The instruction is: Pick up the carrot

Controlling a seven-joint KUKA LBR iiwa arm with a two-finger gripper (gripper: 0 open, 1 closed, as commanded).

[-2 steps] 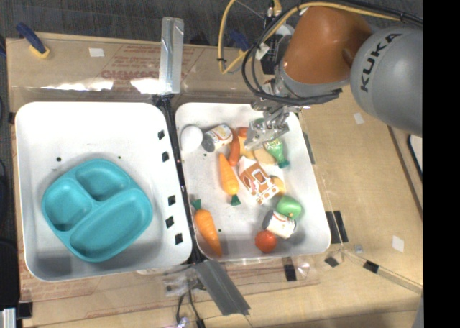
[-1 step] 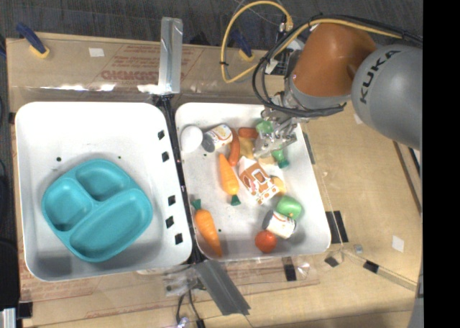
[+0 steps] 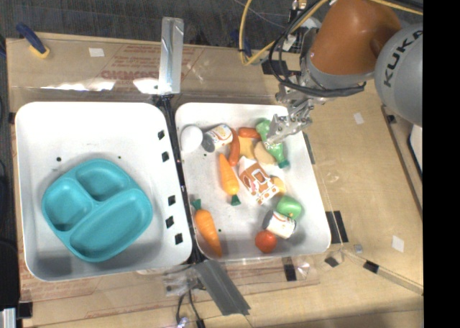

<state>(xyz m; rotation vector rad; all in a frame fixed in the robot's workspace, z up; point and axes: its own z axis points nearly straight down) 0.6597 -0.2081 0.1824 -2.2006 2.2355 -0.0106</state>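
Camera view: two white bins are seen side by side on the desk, and the arm (image 3: 359, 39) reaches in from the right. The claw (image 3: 287, 126) is seen low over the far right corner of the right bin (image 3: 316, 204), among a cluster of toy foods near a green piece (image 3: 264, 129). Whether it is apart or together cannot be told, and nothing is seen clamped in it.

The carrot (image 3: 207, 231) is found at the near left corner of the same bin, against the left wall, well apart from the claw, diagonally across the bin. A second, slimmer orange piece (image 3: 228, 175) lies between the two. A teal divided plate (image 3: 97, 208) rests in the left bin (image 3: 29, 125).
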